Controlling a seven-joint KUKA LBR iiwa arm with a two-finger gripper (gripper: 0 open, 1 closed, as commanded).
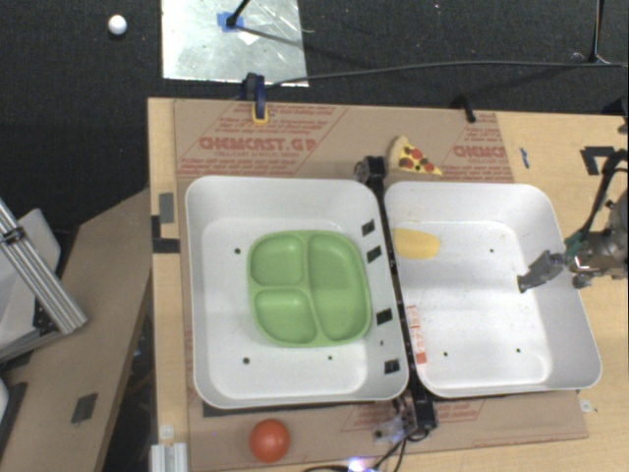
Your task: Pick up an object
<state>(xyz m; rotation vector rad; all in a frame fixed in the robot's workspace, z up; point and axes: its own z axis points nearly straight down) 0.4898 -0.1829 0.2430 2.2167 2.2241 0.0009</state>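
End effector (perhaps empty) over right bin.

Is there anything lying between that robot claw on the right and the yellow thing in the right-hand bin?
Nothing visible does. The gripper is over the right bin near its right side, and the yellow object lies at the bin's upper left. Bare white floor lies between them.

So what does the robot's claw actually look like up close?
The claw is small and dark grey, with slim metal fingers tapering to a point. Behind them sits a blocky grey metal body, and thin dark cables rise from it along the right edge.
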